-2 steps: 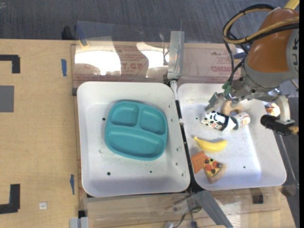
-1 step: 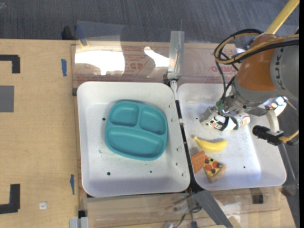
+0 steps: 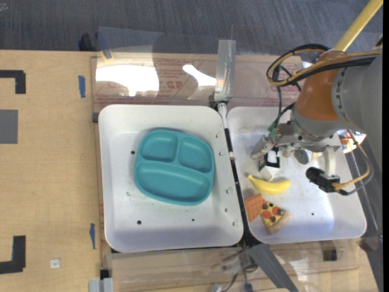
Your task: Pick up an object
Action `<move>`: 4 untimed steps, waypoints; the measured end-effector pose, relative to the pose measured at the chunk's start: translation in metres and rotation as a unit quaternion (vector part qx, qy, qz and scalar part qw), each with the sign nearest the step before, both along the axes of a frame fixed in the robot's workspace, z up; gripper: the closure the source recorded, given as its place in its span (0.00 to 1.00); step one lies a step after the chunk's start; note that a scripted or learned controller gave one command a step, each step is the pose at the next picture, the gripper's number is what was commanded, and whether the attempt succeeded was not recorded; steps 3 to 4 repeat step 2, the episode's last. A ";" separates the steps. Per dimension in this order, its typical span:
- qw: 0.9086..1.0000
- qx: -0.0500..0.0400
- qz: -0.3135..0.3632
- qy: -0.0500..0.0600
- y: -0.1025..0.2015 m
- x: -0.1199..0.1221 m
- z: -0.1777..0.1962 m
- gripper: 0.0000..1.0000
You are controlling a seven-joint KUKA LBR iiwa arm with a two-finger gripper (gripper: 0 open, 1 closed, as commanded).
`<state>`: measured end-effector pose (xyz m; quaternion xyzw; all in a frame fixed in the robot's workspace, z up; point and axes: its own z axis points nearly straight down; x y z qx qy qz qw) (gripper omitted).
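Fingers of the gripper [image 3: 271, 157] point down into the right bin [image 3: 346, 224], but their spread cannot be told from this slanted view: the dark and white parts at the tip blur together, and nothing can be made out between them. That tip hangs over the bin's left half, just above a yellow banana [image 3: 270, 185], which lies on the bin floor with its curve turned upward. Whether the tip touches the banana cannot be judged.

Just beside the banana, toward the near edge, lies a toy pizza slice [image 3: 273, 215], tan with red and dark spots. An orange-red block [image 3: 251, 207] lies against the bin's left wall, next to the slice.

Above the gripper, the arm [image 3: 358, 96] reaches in from the right, grey with an orange band [image 3: 316, 99] above the wrist. Black and yellow cables [image 3: 292, 59] loop around it, and a black fitting [image 3: 322, 179] hangs over the bin to the right of the banana.

Left of the divider, the left bin [image 3: 121, 218] holds a teal tray [image 3: 174, 166] with three compartments, lying flat near the middle, well apart from the gripper. Both bins sit on a tan bench [image 3: 48, 163] marked with black and blue tape.
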<state>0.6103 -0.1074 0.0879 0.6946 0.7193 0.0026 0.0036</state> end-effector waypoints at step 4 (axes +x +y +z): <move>0.999 0.001 0.040 -0.002 0.063 0.042 0.103 1.00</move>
